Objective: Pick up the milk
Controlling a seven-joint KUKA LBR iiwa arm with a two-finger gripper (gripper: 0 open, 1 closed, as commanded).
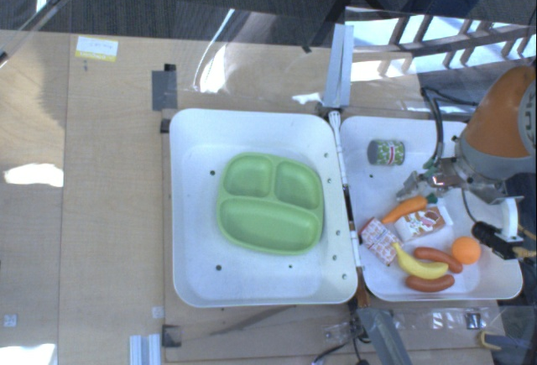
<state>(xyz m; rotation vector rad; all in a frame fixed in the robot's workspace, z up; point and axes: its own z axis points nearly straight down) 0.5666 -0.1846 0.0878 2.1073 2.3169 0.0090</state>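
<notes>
The gripper (426, 181) hangs low over the right bin (377, 279), poised just above the milk (422, 223), a small carton lying flat between carrot (404, 209) and orange (465, 250); finger spread cannot be told; nothing seen held; green tray (270, 203) fills the left bin (193, 271).

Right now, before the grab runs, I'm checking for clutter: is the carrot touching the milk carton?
Touching. The camera view shows the carrot lying against the milk carton's upper left edge, no gap between.
</notes>
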